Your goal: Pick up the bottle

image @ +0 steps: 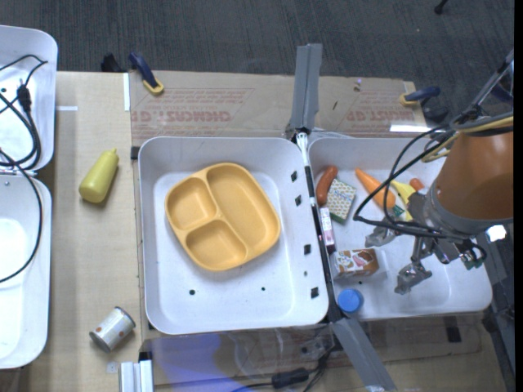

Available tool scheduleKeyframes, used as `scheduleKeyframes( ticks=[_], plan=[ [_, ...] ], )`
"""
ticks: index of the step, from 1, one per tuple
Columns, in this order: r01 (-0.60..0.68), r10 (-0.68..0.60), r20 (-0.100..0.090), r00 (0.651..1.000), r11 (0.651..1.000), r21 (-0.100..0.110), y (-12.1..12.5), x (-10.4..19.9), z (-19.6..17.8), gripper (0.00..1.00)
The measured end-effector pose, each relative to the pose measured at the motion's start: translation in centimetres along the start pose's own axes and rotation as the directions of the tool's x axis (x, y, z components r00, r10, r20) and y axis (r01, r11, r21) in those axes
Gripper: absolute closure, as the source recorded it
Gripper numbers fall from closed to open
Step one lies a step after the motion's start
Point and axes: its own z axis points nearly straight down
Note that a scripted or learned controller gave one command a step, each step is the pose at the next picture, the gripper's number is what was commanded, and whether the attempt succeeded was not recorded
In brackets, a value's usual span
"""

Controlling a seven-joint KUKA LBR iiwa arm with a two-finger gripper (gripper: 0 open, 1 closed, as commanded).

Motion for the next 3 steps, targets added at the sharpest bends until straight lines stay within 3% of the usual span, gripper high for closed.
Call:
scheduleKeyframes(
  ticks=[1,2,3],
  plan=[
    [0.200,-0.200,0.000,0.980,0.980,-0.001,2.6,-0.8,4.6,0.00],
    [0.198,-0.198,0.004,0.980,0.980,0.000,2.6,-1.0,3.6,1.00],
    [-0.090,0.090,0.006,0.996,0.996,0.002,8.5,-4.2,-5.6,1.00]
  ],
)
